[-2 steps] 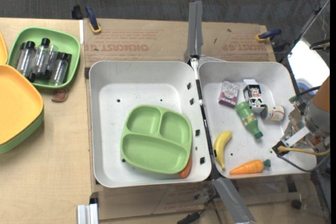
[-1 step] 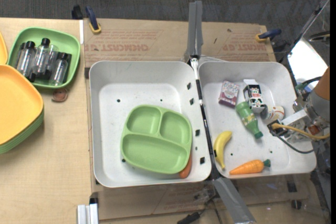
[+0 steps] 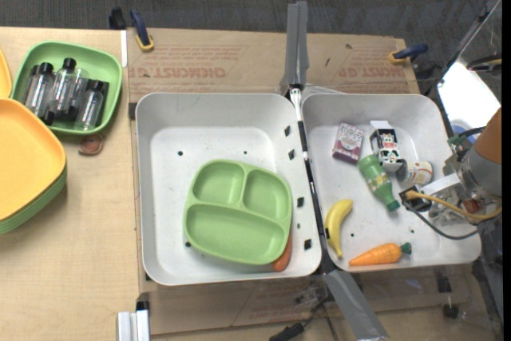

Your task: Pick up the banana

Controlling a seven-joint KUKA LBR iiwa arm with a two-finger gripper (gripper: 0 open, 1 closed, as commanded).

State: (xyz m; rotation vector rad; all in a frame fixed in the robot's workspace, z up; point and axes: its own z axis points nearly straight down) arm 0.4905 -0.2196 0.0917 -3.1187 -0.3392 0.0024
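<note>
1. Camera view — task object. The curved yellow banana (image 3: 336, 224) lies in the right-hand shallow white bin (image 3: 431, 112), close to that bin's left wall and towards its near edge. Its long axis runs roughly near-to-far, the upper end bending slightly to the right.

2. Camera view — arm. The grey arm wrist with its gripper (image 3: 471, 192) sits at the right rim of the right-hand bin, with loose cables draped over the bin floor beside it. The fingers cannot be made out, so whether the claw is wide, narrow or holding anything cannot be told.

3. Governing relation. From the gripper, the banana lies to the left and slightly nearer the camera, well apart from it. A green plastic bottle (image 3: 378, 180) lies between them — a likely obstruction on a direct path. The coming move probably calls for travel across the bin and a closing line set across the banana's long axis.

4. Right-hand bin contents. Besides the banana and bottle: an orange carrot with a green top (image 3: 378, 254) just right of the banana's lower end, a small purple packet (image 3: 348, 143) and a black-and-white carton (image 3: 386, 146) beyond the bottle.

5. Left-hand white bin (image 3: 160, 124). It holds a light-green three-compartment plate (image 3: 239, 212).
</note>
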